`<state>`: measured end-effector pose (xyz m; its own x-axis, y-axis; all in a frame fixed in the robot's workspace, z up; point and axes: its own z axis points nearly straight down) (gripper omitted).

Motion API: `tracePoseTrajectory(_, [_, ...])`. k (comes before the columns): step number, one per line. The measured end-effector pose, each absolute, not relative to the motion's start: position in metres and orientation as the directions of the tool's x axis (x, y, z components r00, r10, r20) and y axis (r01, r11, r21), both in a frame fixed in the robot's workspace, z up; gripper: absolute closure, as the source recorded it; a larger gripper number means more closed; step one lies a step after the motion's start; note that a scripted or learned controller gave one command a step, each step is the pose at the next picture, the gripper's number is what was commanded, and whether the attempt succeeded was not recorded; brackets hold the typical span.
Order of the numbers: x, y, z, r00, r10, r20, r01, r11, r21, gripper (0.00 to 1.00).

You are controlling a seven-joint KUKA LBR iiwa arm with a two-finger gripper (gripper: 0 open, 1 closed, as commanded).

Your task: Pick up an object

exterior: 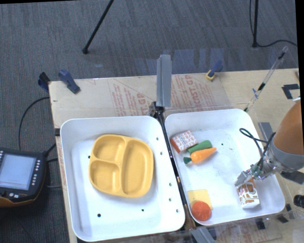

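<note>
My gripper (249, 177) hangs low over the right bin (229, 121), near its front right corner. Just below and right of it lies a small white and orange carton (248, 195), close to the fingertips; whether they touch it is unclear. Further left in the same bin lie a toy carrot (202, 155) with a green pod (200, 146) beside it, a red and white packet (184, 140), a yellow block (198, 196) and a red round toy (201, 210).
The left bin (74, 149) holds a yellow divided plate (122, 165). A black cable (251, 137) loops from the wrist over the right bin. A teach pendant (15, 175) sits at the far left, off the bench.
</note>
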<state>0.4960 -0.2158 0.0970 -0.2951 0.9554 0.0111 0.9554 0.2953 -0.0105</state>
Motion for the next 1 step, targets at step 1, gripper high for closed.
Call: tracePoseTrajectory(1, [0.5250, -0.2121, 0.1948, 0.187, 0.982, 0.000, 0.982, -0.187, -0.006, 1.00])
